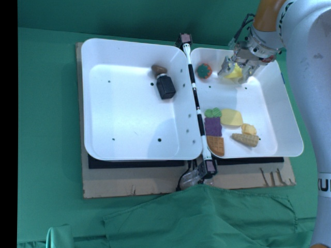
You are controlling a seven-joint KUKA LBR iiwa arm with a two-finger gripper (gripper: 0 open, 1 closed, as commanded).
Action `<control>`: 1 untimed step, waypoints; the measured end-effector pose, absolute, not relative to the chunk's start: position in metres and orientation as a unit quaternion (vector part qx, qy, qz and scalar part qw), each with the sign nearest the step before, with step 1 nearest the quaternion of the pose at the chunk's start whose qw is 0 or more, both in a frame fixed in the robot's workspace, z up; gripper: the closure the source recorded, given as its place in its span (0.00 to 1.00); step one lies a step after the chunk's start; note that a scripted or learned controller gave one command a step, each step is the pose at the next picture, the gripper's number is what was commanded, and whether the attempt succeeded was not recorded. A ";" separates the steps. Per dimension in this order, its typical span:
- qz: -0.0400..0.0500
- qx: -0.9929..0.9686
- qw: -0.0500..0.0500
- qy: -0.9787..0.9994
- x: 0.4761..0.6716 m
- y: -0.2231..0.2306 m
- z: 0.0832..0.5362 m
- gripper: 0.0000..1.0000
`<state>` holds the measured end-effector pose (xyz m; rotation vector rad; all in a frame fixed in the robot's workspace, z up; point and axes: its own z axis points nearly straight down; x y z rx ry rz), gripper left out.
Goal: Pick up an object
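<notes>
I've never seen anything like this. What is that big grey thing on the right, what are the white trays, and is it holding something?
That grey thing is a robot arm; its gripper works as a hand. One camera above the bench looks down at a slant. Two white bins sit side by side. The left bin has a small black box and a brown piece. The right bin has toy foods, including a red ball and purple grapes. The gripper is down on a yellow toy; whether it grips it is unclear.
</notes>
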<state>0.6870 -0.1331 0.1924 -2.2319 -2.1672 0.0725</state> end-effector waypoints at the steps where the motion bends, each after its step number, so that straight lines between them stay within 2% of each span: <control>1: 0.026 -0.719 0.015 -0.695 0.687 -0.134 0.205 1.00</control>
